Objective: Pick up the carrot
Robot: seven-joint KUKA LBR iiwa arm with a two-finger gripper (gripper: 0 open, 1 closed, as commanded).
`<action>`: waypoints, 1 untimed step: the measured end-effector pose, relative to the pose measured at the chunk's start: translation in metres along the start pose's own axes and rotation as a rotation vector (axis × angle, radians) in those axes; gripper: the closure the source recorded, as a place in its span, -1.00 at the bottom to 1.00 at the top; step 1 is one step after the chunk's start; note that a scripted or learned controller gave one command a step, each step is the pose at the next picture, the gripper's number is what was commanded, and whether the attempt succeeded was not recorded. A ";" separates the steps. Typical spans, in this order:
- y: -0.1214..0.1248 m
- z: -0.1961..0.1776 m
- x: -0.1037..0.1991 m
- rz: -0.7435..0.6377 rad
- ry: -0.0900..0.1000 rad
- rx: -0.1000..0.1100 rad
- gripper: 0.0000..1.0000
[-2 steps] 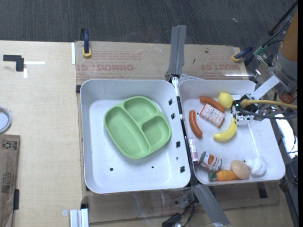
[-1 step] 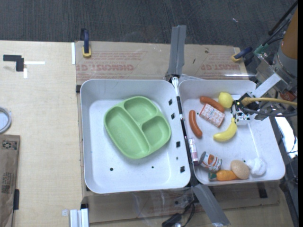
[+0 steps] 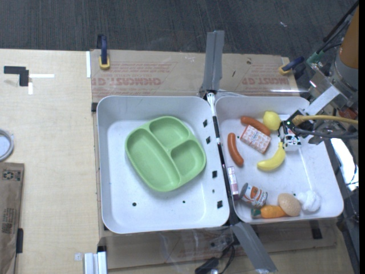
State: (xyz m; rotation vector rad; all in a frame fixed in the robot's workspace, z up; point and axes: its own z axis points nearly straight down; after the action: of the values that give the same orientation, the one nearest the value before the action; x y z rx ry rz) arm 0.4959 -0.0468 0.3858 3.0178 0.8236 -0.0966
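Observation:
The carrot [image 3: 271, 212] is small and orange with a green top. It lies at the front edge of the right bin [image 3: 325, 170], between a small can [image 3: 252, 194] and a tan egg-shaped item [image 3: 289, 204]. My gripper [image 3: 289, 133] hangs over the back right part of that bin, just right of the lemon [image 3: 271, 120] and above the banana [image 3: 272, 159]. It is well behind the carrot and holds nothing that I can see.
The right bin also holds two red sausages [image 3: 235, 149] [image 3: 255, 124], a red-and-white box [image 3: 255, 138] and a white lump [image 3: 311, 200]. A green divided plate [image 3: 165, 152] sits in the left bin [image 3: 114, 170]. A divider [image 3: 219, 153] separates the bins.

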 end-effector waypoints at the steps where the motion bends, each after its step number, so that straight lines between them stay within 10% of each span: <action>1: 0.102 0.030 -0.079 -0.035 0.052 0.000 1.00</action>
State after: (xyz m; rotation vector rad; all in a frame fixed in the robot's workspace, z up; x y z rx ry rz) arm 0.4786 -0.1755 0.3605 3.0180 0.8807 -0.0188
